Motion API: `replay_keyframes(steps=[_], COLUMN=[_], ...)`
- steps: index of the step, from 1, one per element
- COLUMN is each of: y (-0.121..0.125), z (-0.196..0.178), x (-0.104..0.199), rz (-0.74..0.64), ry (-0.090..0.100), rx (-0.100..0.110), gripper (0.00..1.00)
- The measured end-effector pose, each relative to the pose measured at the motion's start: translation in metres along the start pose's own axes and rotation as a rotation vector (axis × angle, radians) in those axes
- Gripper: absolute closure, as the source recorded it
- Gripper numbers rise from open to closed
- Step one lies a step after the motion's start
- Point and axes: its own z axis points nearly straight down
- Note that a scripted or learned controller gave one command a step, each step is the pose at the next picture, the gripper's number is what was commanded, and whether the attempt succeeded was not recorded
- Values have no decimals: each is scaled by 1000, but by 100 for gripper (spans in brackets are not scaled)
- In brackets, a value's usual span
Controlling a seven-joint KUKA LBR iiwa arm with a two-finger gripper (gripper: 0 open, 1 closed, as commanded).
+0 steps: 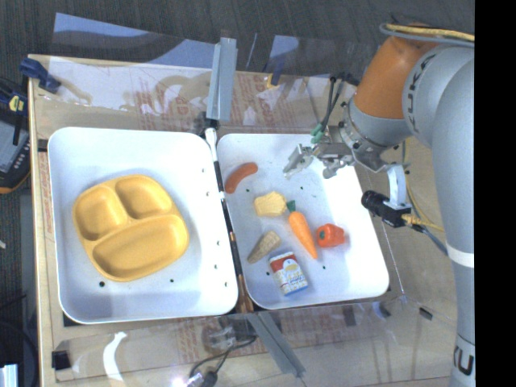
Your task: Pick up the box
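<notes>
Camera view: pincer (310, 158) is hovering, fingers apart and empty, over the right bin's (367, 276) far edge; box (289, 273) is lying near the front, well apart, awaiting a reach.

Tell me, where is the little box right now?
The box lies in the right bin, near its front edge, just below the carrot and right of the cone.

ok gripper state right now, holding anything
gripper: open, holding nothing, over the right bin's far end; box lies at the near end.
</notes>
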Motion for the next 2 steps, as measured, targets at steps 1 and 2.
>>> replay_keyframes(steps=[1, 2], y=[-73, -123], z=[79, 115], x=[63, 64], rz=[-86, -188], ry=[-1, -8], rx=[2, -11], gripper=[0, 0])
